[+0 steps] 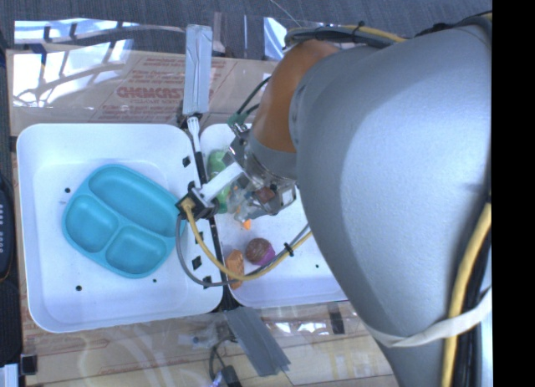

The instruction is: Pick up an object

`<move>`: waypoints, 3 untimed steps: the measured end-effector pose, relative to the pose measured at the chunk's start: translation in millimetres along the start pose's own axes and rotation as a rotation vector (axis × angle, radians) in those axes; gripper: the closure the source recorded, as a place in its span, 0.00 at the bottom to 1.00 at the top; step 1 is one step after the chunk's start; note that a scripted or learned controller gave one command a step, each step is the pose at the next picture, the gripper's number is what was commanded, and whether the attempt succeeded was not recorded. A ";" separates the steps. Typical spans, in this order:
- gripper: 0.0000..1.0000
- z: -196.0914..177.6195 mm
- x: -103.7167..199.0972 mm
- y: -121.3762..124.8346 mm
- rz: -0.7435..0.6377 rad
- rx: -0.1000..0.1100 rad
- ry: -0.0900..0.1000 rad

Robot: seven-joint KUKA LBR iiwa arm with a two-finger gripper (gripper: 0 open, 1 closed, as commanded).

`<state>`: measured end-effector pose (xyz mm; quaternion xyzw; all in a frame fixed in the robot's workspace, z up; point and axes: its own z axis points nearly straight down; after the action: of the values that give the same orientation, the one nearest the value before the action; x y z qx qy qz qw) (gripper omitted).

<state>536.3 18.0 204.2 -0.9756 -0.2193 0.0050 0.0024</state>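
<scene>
My gripper [247, 202] hangs low over the right bin [276, 289], near its left wall, with the big grey arm covering most of that bin. A green object [218, 160] lies just left of the wrist. A small orange bit [247, 225] shows right below the gripper. A purple round object [259, 250] and an orange-brown object [235, 263] lie nearer the bin's front. Nothing is visibly held.
The left bin [50, 293] holds a blue divided plate [121, 220]. A yellow cable [201, 247] loops over the divider between the bins. A cardboard sheet [125, 84] lies behind the bins.
</scene>
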 end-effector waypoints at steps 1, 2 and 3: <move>1.00 15.1 -32.6 -50.0 -0.241 -0.001 0.001; 1.00 14.1 -25.9 -85.1 0.049 -0.005 0.007; 1.00 21.3 -11.7 -118.0 -0.144 -0.001 0.002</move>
<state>475.0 119.7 183.8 -0.9574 -0.2888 0.0039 0.0022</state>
